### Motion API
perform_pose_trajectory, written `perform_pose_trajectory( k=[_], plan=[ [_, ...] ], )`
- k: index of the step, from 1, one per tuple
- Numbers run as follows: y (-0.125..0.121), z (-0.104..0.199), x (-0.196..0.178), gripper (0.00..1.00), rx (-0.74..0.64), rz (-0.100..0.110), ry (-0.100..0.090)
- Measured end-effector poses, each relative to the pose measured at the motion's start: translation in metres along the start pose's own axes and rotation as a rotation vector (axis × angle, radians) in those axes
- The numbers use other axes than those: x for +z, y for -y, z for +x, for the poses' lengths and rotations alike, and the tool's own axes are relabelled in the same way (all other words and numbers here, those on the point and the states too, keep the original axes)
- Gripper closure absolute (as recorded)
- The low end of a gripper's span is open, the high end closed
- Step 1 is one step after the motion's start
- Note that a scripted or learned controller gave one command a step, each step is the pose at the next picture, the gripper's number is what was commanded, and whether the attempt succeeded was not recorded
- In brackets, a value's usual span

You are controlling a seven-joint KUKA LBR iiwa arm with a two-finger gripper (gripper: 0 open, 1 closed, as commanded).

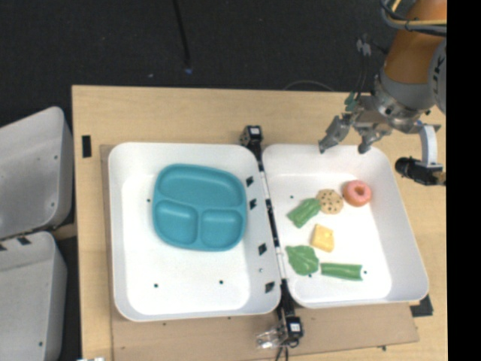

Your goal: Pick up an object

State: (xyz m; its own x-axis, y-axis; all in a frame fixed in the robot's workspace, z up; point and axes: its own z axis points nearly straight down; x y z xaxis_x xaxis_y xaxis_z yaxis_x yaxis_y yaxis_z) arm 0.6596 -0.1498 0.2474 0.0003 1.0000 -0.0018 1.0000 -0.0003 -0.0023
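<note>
The gripper (347,144) hovers with its fingers spread wide and nothing between them, over the far rim of the right bin (406,277). The nearest object, a pink donut (357,193), lies just below it toward the camera, beside a cookie (329,201). A clean grab likely means descending centred on the donut, straddling it squarely.

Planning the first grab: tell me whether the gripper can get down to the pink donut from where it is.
Probably yes. The gripper hangs open over the right bin's far edge, and the donut lies just nearer the camera, its top uncovered. The cookie beside it sits close, perhaps crowding one finger.
</note>
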Motion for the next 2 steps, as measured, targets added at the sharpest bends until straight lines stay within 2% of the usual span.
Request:
perform_pose_trajectory(
  k=[2],
  plan=[
    [0.014, 0.009, 0.097, 0.0, 0.005, 0.0, 0.0]
  ],
)
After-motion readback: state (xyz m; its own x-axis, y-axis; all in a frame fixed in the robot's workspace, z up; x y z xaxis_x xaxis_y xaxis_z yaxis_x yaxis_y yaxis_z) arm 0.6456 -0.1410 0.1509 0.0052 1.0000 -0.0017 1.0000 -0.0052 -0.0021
